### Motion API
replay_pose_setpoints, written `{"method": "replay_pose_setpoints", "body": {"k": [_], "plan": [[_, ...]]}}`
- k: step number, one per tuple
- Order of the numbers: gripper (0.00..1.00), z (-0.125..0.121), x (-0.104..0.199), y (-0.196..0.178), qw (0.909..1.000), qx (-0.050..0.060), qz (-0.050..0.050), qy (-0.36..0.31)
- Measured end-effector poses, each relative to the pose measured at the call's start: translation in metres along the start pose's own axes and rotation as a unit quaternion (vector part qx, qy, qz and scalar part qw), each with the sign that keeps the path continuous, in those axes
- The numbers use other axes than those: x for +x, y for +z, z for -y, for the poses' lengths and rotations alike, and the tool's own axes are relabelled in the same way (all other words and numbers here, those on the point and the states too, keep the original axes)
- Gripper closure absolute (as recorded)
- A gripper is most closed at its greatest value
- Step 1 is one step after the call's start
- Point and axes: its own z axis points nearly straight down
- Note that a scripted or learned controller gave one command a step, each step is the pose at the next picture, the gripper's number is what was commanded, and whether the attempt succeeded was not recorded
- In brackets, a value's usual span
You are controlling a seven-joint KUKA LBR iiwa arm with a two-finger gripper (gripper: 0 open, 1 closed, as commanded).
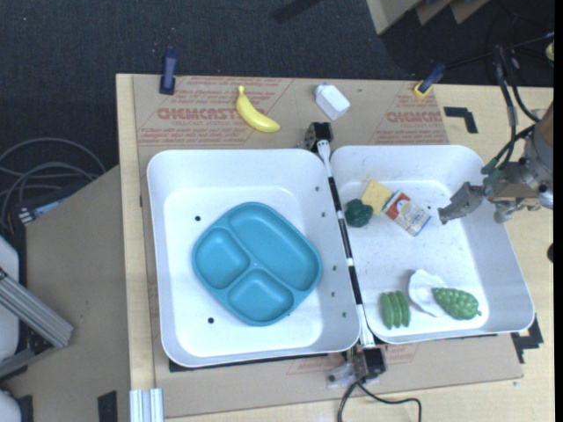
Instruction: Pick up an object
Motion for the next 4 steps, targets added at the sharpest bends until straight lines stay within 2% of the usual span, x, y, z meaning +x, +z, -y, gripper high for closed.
{"method": "replay_pose_setpoints", "body": {"k": [1,2,3,4], "plan": [[0.00,0.022,0.022,0.104,1.0000,0.001,-0.001,0.000],[0.00,-0.036,0.035,0.181,1.0000,0.000,0.000,0.000],[0.00,0.036,0.014,0.181,1.0000,0.002,0.000,0.001],[0.00,0.036,0.073,0.080,1.0000,-0.001,0.000,-0.001]]}}
